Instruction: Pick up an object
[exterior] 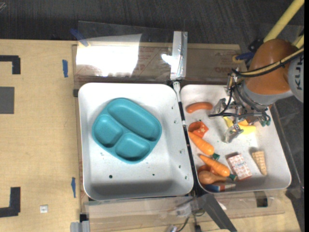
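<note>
The right bin (pixel 277 144) holds several toy foods. My gripper (pixel 234 130) hangs low over the bin's upper middle, right beside a yellow piece (pixel 245 126) that it partly hides. An orange sausage (pixel 199 107) lies to its left near the back rim. Below that are a red piece (pixel 198 127) and two carrots (pixel 202 144) (pixel 216 166). A brown pear-like piece (pixel 206 178) sits at the front. A small patterned box (pixel 239 165) and a waffle cone (pixel 260 162) lie at the front right.
The left bin (pixel 96 178) holds a teal divided plate (pixel 126 129). A ridge where the two bin rims (pixel 183 129) meet runs between them. The arm's orange band (pixel 270 66) and cables overhang the right bin's back right corner.
</note>
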